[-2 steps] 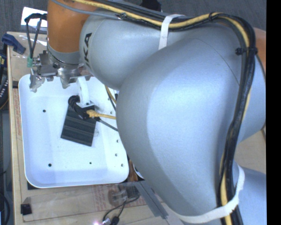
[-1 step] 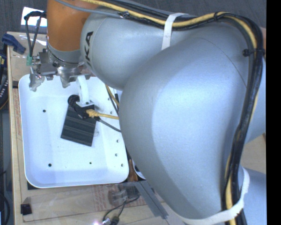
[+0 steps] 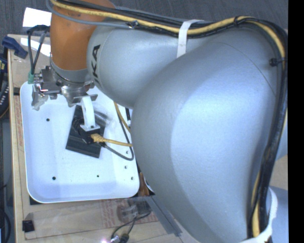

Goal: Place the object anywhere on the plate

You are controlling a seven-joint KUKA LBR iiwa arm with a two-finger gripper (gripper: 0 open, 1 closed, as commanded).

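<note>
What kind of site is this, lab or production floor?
Probably a robotics lab test bench, not a production line: a cabled KUKA arm reaches over a shallow white bin on a wooden bench, with clamps and loose wiring at the edges.

The arm [image 3: 207, 130] is made of big rounded shells of smooth light grey, glossy enough to catch highlights. Above the wrist sits an orange band [image 3: 71, 32]. Black letters [image 3: 96, 59] run along the grey shell beside it. A bundle of black and yellow cables [image 3: 142, 20] runs along the top, held by a white strap [image 3: 182, 37]. More cables [image 3: 273, 135] trail down the right side.
</note>
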